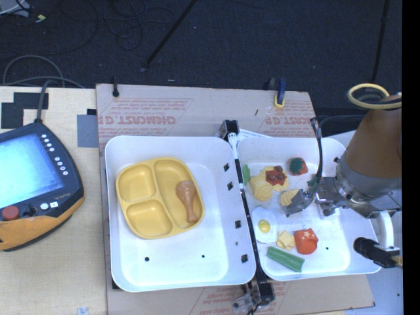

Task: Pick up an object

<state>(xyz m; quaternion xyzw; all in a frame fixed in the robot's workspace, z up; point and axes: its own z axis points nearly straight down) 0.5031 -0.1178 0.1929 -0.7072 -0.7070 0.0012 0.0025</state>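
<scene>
Toy food pieces lie in the right bin (341,258): a red tomato (305,241), green pod (285,258), fried egg (264,227) and pizza slice (275,176). The gripper (296,202) hovers low among them; its grasp cannot be made out. In the left bin (125,261), a yellow tray (141,199) holds a drumstick (188,199).

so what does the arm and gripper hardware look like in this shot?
The arm enters from the right: a broad brownish-orange band above a grey wrist section. Below it sits a dark grey metal gripper with angular, mechanical-looking parts. A thin black cable curves along the arm's left side. No readable markings can be made out.
</scene>
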